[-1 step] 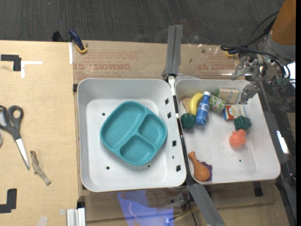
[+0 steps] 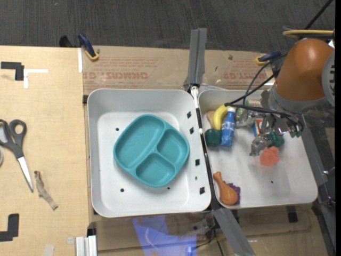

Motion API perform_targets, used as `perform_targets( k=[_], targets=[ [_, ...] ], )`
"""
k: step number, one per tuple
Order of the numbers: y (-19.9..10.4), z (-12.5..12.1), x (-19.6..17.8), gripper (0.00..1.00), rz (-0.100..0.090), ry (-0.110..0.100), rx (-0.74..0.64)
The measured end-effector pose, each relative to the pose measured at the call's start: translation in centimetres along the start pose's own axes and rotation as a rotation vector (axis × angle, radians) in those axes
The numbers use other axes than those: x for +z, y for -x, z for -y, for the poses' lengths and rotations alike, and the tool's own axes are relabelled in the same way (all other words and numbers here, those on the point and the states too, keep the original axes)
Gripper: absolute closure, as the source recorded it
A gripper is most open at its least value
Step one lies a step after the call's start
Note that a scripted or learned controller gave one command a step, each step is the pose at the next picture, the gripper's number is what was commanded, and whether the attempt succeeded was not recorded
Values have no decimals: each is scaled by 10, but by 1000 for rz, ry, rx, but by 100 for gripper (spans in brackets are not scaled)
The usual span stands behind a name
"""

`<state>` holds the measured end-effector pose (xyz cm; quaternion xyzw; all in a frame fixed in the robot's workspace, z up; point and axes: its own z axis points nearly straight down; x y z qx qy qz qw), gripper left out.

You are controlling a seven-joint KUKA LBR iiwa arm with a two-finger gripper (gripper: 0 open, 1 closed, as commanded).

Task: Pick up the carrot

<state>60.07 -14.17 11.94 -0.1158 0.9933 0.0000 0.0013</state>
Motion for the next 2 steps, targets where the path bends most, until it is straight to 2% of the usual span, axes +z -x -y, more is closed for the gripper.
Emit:
perform_targets(
  k=[1,2],
  targets=[
    [-41,-60,27,0,-1,-1,-215],
    [-54,-13,-32,0,2,-1,-524]
  ],
)
